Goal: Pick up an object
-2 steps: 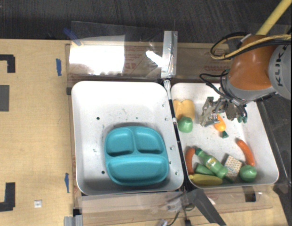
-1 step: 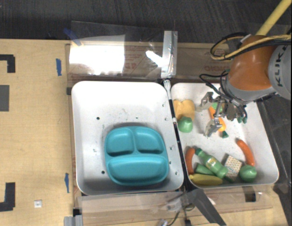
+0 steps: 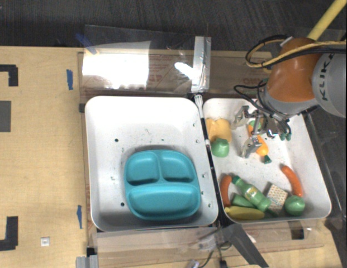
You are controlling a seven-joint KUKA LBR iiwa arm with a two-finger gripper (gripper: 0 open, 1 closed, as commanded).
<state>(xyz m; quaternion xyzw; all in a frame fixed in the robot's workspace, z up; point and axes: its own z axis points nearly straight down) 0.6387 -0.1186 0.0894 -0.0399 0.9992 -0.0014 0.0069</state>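
Observation:
My gripper [image 3: 257, 134] hangs low over the upper middle of the right bin [image 3: 318, 175], under the arm's orange band. A small orange carrot with a green tip [image 3: 264, 149] lies right at the gripper, partly hidden by it. I cannot tell whether the carrot is gripped or just lying beneath. To the gripper's left lie a yellow-orange cylinder [image 3: 218, 128] and a green ball [image 3: 220, 147]. Along the bin's front are an orange sausage [image 3: 226, 188], a green bottle [image 3: 250, 194], a yellow banana [image 3: 245, 212], a beige cracker [image 3: 276, 194], a green lime [image 3: 294, 205] and a red-orange pepper [image 3: 292, 180].
The left bin [image 3: 106, 127] holds a teal divided tray [image 3: 161, 184] at its front. A shared wall [image 3: 205, 149] separates the two bins. Clear plastic sheeting [image 3: 145, 66] lies behind the bins. Cables [image 3: 262, 54] loop above the arm's wrist.

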